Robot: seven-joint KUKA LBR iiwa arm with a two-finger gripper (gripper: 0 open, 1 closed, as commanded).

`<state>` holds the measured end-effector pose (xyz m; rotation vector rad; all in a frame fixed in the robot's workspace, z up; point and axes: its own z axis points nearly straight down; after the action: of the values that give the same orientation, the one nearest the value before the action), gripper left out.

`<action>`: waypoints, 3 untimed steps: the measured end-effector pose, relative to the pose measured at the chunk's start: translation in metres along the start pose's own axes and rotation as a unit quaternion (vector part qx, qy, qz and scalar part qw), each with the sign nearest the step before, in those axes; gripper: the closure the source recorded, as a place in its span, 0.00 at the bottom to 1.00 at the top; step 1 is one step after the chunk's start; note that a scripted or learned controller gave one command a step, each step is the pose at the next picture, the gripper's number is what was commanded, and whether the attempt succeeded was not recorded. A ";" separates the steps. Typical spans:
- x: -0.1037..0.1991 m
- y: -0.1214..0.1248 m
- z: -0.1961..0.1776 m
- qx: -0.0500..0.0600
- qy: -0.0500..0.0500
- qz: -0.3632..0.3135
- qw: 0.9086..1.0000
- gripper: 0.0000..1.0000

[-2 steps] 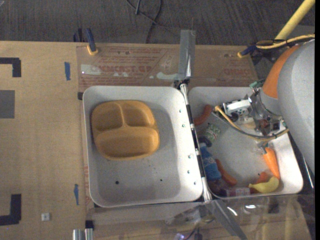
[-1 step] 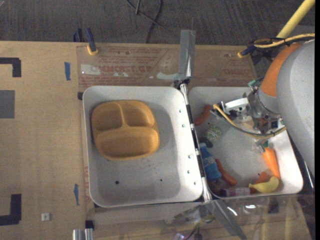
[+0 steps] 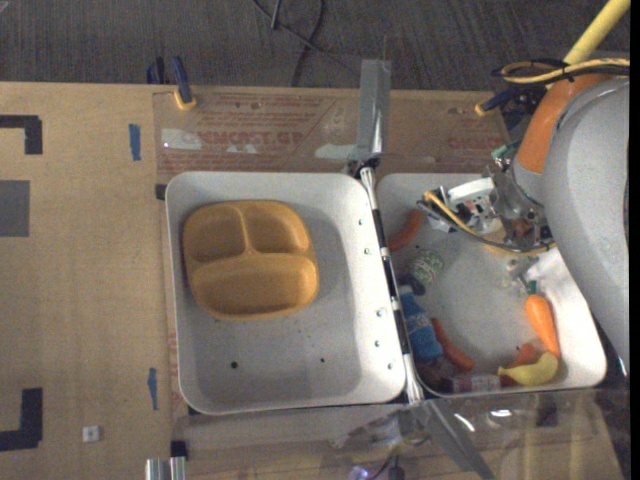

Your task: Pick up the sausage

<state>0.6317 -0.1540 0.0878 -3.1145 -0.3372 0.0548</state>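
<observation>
- Presently the gripper (image 3: 508,228) is hanging over the right bin (image 3: 590,373) at about 1 o'clock of its floor, wrapped in cables. Whether it is apart or together I cannot tell, and nothing is showing as gripped.
- Judging by that pose, it is hovering high rather than reaching, probably because no target has been approached yet.
- What I am taking for the sausage (image 3: 405,230), a reddish-orange link, is lying at 10 o'clock in the same bin, leaning along the left wall. It is well apart from the gripper, toward its 9 o'clock.
- That wall is crowding one side, so a descent is likely needing the grip turned across the link.
- A green-and-white can (image 3: 427,268) is sitting just beside it at 5 o'clock.
- A carrot (image 3: 541,320) and banana (image 3: 530,371) are resting at the bin's 4 to 5 o'clock.
- The left bin (image 3: 200,388) is holding a yellow divided tray (image 3: 250,258).
</observation>
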 end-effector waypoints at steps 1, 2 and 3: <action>0.026 -0.032 -0.031 -0.002 0.001 -0.011 1.000 0.00; -0.038 -0.063 0.004 -0.006 0.018 0.009 1.000 0.00; 0.017 -0.035 -0.001 0.007 0.000 0.007 1.000 0.00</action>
<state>0.6406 -0.1165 0.0885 -3.1026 -0.3143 0.0564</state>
